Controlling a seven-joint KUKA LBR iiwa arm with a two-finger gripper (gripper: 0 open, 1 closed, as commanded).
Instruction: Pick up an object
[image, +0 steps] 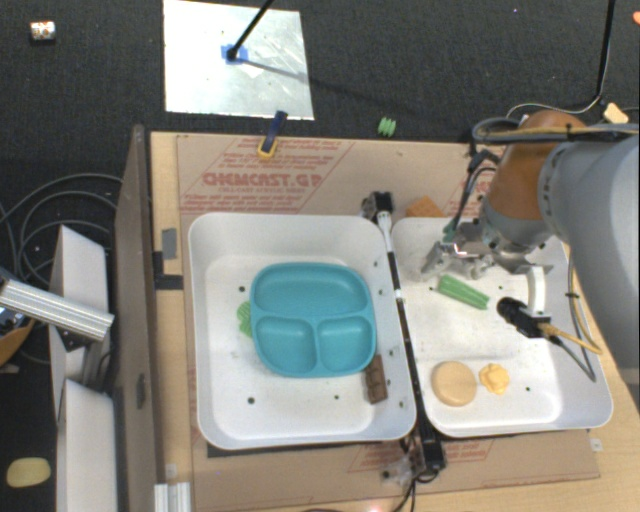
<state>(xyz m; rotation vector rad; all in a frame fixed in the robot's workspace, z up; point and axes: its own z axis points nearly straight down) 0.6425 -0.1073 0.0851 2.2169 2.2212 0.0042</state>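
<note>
Two white bins are set side by side on the surface. A blue divided plate (312, 318) and a brown bar (375, 381) lie in the left bin (222, 300). The hand (462, 252) is lowered into the right bin (560, 400), just above a green stick (462, 292); its state cannot be told. A tan disc (453, 383) and a yellow lump (494, 378) are seen nearer the front.

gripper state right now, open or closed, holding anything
Gripper: cannot be told if open or closed; it sits in the right bin just above the green object, with nothing visibly held.
</note>
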